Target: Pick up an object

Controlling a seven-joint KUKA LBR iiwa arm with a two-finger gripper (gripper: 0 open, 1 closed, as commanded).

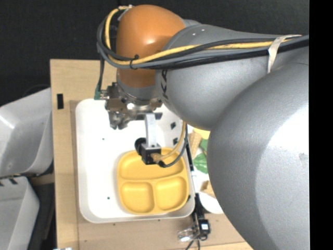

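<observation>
A yellow plate (151, 184) with three compartments lies in the near right part of the left white bin (91, 160). My gripper (118, 120) hangs over the bin's far middle, above and to the left of the plate's far edge. It sits over bare white floor, apart from the plate, and I see nothing held in it. The grey arm with its orange band reaches in from the right and covers much of the scene.
The right bin is mostly hidden under the arm. In the gap I see a green thing (201, 160), a bit of yellow (202, 135) and a white round thing (212, 203). The wooden bench (63, 155) runs along the left bin's left side.
</observation>
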